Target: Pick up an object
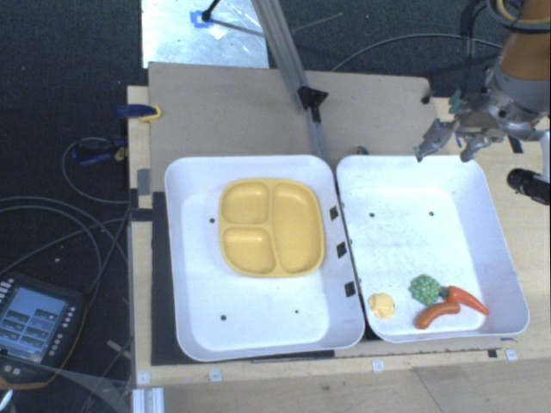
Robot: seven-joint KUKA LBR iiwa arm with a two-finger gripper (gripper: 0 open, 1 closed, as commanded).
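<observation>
My fingers: my gripper (444, 149) hangs over the far rim of the right bin, its two fingers (425, 149) spread apart with nothing between them.
My arm: it comes in from the right, with the orange band (525, 54) above the wrist.
Sausage: an orange-red sausage-shaped toy (436, 314) lies in the near right corner of the right bin, well apart from me; its long axis runs nearly across the bin, the right end raised a little toward the far side.
Carrot: a red-orange carrot-like piece (467, 298) sits just beside the sausage, slanting from the green toy down toward the bin's right wall; I think its thinner end points right, though it is small here.
Green toy: a knobbly green lump (423, 288), perhaps broccoli, touches the carrot's left end.
Yellow piece: a small pale yellow lump (381, 305) rests near the left wall of the same bin.
Right bin: shallow and white (405, 222), its middle bare.
Left bin: white too (194, 256), holding a yellow divided plate (271, 227) with three compartments.
Bench: a tan board (370, 110) carries both bins side by side.
Room: dark floor with cables, a handheld pendant (30, 321) at the near left, and a slanted grey pole (280, 37) at the far side.
</observation>
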